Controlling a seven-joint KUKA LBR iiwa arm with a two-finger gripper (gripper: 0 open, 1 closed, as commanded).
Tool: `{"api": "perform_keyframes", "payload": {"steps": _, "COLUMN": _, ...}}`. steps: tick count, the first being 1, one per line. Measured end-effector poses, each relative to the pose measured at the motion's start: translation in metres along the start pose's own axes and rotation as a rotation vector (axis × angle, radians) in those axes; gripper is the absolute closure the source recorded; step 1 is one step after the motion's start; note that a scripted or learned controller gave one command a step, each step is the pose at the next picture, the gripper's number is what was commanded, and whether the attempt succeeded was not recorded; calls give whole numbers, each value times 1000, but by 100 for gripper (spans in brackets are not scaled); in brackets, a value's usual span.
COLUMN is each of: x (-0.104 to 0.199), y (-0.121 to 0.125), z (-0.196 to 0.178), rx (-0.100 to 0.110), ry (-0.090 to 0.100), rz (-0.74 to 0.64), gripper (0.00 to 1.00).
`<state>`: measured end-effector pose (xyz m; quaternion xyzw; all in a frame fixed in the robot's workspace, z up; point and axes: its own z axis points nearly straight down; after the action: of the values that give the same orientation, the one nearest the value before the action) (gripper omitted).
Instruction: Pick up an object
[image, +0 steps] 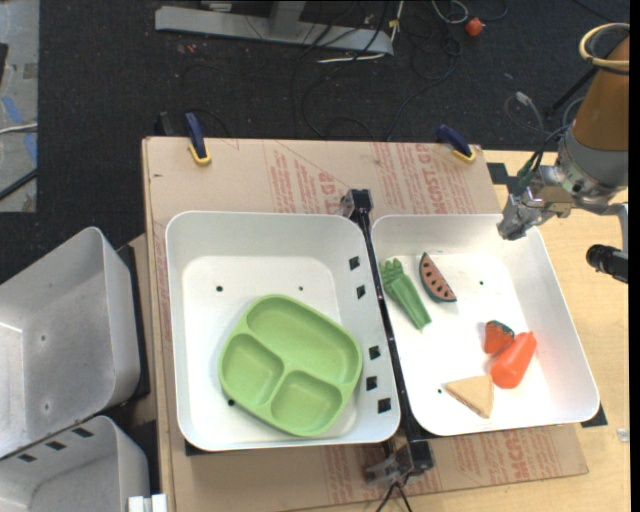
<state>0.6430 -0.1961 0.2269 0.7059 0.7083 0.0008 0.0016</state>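
The right bin (560, 300) holds several toy foods. A green leafy piece (405, 293) lies near its left wall, with a watermelon slice (437, 277) just to the right of it. Farther right sit a small red piece (498, 335) and an orange one (513, 361), touching each other. A tan wedge (472, 394) rests near the front edge. My gripper (513, 224) hangs over the bin's back right corner, apart from all of them and with nothing seen in it.
The left bin (200, 260) carries a green divided plate (290, 365). A black divider with clips runs between the bins (378, 320). Clamps (198, 138) hold the board at the back. Grey tubs (60, 330) stand off the bench at the left.
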Motion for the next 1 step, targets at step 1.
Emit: {"api": "perform_keyframes", "payload": {"steps": 1, "x": 50, "y": 4, "z": 5, "rx": 4, "ry": 1, "rz": -3, "gripper": 100}}
